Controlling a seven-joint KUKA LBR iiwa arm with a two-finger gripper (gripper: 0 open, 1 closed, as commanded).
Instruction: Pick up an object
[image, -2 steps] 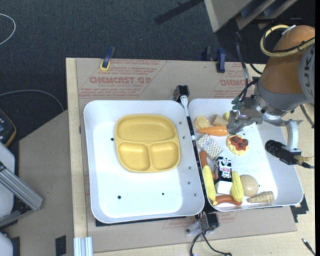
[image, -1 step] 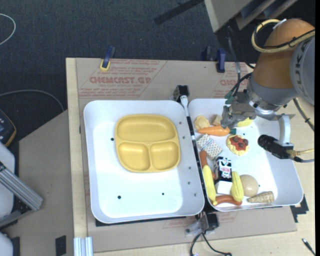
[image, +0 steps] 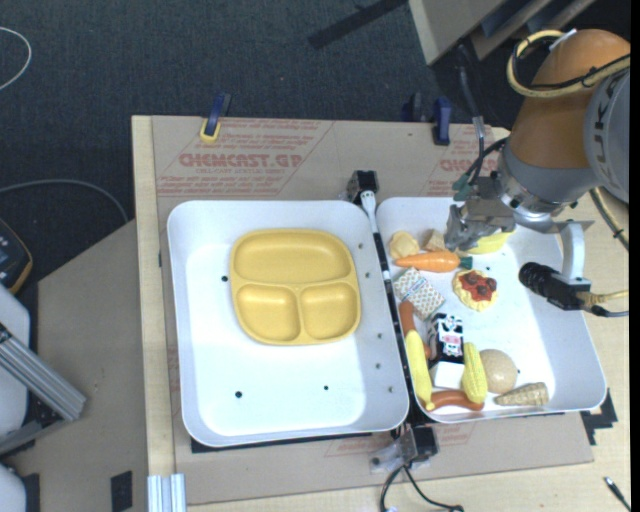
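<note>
Bins are sitting side by side, the left one bearing a yellow divided plate. My arm is reaching over the right bin, my gripper hanging just above the carrot and a yellow piece; how wide it stands, I cannot tell. I am judging that a straight descent centred across the carrot, clear of the pizza toy, is giving the cleanest grasp.

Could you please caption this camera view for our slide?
Gripper poised above toy food near the carrot; yellow divided plate in the left bin.
</note>
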